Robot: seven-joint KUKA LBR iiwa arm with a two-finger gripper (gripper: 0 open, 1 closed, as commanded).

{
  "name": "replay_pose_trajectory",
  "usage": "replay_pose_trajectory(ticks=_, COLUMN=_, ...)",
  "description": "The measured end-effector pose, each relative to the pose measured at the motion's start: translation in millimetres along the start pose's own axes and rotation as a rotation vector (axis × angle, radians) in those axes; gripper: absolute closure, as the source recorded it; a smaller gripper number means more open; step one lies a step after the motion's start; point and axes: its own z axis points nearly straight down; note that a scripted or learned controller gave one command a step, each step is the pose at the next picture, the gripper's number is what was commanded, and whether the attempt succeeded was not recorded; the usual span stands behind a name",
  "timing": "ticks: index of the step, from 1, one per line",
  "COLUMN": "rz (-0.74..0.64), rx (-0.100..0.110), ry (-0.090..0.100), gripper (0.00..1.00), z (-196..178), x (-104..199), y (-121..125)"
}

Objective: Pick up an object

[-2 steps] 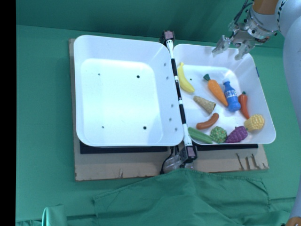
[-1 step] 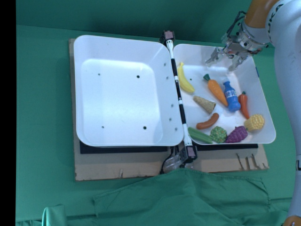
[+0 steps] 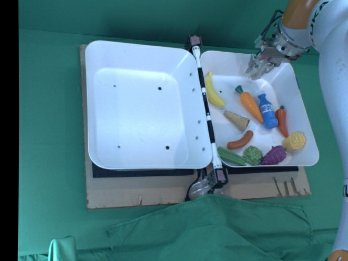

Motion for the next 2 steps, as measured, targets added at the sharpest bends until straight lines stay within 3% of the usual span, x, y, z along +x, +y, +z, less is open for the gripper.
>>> replay_pose_trajectory(ticks=1, rz=0.002, rx=-0.002, ry=-0.003, gripper=0.00, z=-1, x=-2, y=0)
replay_pose_trajectory(ticks=2, rz=0.003, rx=-0.003, ry=-0.007, gripper=0.00, z=11, x=-5, y=0)
